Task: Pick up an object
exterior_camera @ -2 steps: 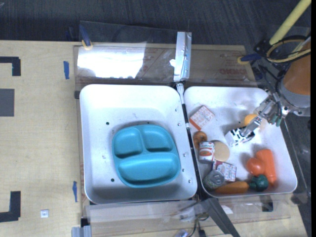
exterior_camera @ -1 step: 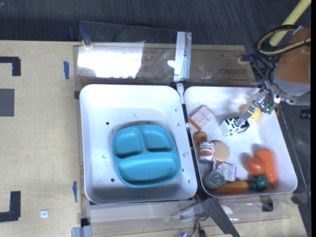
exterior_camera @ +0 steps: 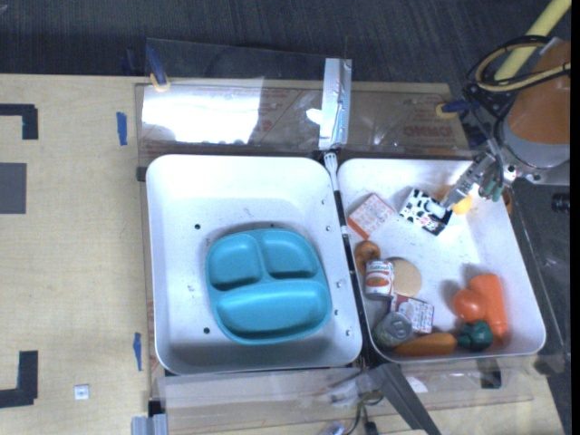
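— Wooden desk (exterior_camera: 63,270) runs closest to us, flat and pale. What sits on it?

— Two shallow white bins with smooth, glossy walls. The left bin (exterior_camera: 168,243) holds a blue plastic tray (exterior_camera: 267,284), rounded and split into compartments. The right bin (exterior_camera: 530,279) is crowded with small things: an orange rounded toy (exterior_camera: 480,299), a small can (exterior_camera: 378,277) and a flat red-and-white packet (exterior_camera: 372,214).

— And the arm?

— Its gripper (exterior_camera: 473,184) hangs at the right bin's far side, just beside a black-and-white spotted block (exterior_camera: 424,210). I cannot tell whether it is open or closed.

— Risks?

— I'd say the block may tip or skid on the slick floor, or the bin wall may get in the way.
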Robot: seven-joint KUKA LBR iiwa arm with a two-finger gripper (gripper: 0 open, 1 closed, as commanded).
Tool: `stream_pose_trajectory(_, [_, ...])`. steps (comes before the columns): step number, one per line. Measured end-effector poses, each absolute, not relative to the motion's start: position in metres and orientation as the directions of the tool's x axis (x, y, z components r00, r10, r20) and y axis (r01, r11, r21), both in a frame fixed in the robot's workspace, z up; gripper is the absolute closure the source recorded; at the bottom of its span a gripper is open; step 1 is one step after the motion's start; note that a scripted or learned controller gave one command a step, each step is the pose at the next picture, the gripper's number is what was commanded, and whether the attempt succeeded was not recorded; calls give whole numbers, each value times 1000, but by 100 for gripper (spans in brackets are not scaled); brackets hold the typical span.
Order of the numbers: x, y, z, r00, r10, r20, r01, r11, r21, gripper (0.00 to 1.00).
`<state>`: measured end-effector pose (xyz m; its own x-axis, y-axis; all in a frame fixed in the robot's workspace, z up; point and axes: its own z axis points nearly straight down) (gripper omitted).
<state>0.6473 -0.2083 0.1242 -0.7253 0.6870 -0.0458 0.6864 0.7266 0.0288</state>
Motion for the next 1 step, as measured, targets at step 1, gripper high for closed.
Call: stream_pose_trajectory(1, [645,-196,226,-744,668,-17,668,744,8,100])
